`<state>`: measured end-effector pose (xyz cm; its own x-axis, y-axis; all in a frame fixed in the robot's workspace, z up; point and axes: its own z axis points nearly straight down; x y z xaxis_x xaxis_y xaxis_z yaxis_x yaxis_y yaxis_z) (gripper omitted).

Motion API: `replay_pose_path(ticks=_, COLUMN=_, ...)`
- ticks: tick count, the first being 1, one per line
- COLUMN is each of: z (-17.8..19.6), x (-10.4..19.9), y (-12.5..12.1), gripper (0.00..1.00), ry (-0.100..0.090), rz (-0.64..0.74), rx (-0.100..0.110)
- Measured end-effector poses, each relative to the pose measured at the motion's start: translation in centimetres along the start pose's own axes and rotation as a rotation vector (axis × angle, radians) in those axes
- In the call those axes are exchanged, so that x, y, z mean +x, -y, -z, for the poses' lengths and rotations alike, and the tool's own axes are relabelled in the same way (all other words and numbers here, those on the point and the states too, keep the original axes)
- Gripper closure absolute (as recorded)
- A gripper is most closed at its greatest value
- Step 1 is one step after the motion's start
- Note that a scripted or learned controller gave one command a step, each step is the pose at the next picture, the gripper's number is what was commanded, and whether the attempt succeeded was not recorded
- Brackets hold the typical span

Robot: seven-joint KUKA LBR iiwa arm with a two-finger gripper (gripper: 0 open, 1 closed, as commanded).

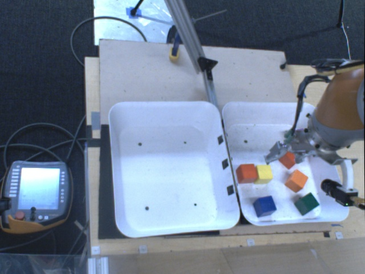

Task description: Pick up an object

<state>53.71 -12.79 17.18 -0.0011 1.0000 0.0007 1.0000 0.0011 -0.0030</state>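
Observation:
Several small cubes lie in the right bin (251, 119): an orange-red one (246, 173) touching a yellow one (264, 173), a blue one (264, 205), a green one (307, 203), an orange one (296, 180) and a red one (287, 160). My gripper (285, 151) hangs low over the right bin, right above the red cube and partly covering its top edge. Whether it touches the red cube is unclear from this angle.
The left bin (165, 164) sits beside the right one, with a shared rim between them. A metal pole (188, 27) slants across the back board. A teach pendant (35, 196) lies left of the bench. The arm's orange band (342, 99) overhangs the right bin's far right side.

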Motion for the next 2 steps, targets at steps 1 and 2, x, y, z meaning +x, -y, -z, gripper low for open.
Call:
replay_pose_path(ticks=1, z=-4.2, x=-0.1, y=0.3, gripper=0.00, ry=0.000, rz=0.001, rx=-0.001)
replay_pose_path(ticks=2, z=-5.7, x=-0.2, y=-0.3, gripper=0.00, ry=0.004, rz=0.003, rx=-0.021)
